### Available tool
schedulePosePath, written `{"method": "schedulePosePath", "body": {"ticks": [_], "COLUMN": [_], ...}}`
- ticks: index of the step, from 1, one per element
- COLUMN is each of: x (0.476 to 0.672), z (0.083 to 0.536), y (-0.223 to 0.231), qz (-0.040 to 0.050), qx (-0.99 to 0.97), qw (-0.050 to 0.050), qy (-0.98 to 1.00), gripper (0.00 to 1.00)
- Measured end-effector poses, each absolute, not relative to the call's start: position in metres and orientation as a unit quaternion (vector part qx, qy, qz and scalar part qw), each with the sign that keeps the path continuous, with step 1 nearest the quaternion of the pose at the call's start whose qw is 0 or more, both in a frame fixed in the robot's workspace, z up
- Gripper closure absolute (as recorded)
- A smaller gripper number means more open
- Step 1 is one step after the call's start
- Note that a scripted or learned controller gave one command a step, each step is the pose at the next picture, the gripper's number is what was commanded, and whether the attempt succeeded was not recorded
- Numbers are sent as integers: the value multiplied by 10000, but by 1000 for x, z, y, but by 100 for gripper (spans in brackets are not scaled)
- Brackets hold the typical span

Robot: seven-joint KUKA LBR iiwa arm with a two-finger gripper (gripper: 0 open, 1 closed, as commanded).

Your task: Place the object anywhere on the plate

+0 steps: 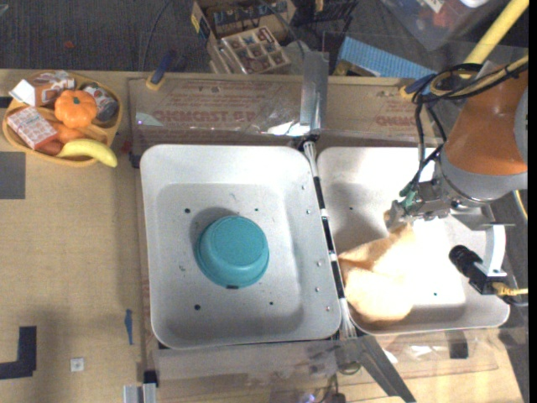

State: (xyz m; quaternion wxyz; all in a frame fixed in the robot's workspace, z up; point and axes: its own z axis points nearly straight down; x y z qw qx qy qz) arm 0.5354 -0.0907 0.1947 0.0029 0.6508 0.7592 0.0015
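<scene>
Item: tan object [377, 280], front-left corner of right bin [369, 170]. Gripper [409, 211] above it; grasp state cannot be told. Object to be centred over teal plate [233, 250] before release.

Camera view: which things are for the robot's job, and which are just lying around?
For the job: round teal plate, left white bin; pale tan lumpy object, right white bin; gripper.
Lying about: orange toy pumpkin, yellow banana, in a tan basket.
</scene>
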Motion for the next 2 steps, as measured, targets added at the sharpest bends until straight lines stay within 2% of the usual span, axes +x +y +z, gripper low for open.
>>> {"method": "schedulePosePath", "body": {"ticks": [1,2], "x": [536,567], "z": [225,232], "y": [-92,-52], "qz": [3,8], "qx": [6515,4888], "qw": [15,26], "qy": [7586,8724], "gripper": [100,100]}}
